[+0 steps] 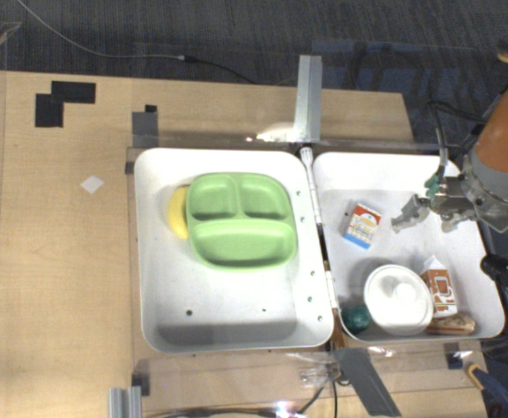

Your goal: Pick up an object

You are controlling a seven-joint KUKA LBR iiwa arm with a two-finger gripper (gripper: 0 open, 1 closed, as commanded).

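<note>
My gripper [429, 219] hangs over the right bin [341, 181], near its right side, open with nothing between its fingers. A small white, orange and blue box [361, 225] lies to its left, apart from it. Below it sit a white bowl [399, 296] and a brown and white carton [441, 290]. A dark green ball [355, 319] rests at the bowl's lower left. A brown item [455, 325] lies along the bin's front edge.
The left bin [227, 316] holds a green divided plate [239, 219] with a yellow object [177, 212] partly tucked under its left edge. A metal post [308, 103] stands behind the wall between the bins.
</note>
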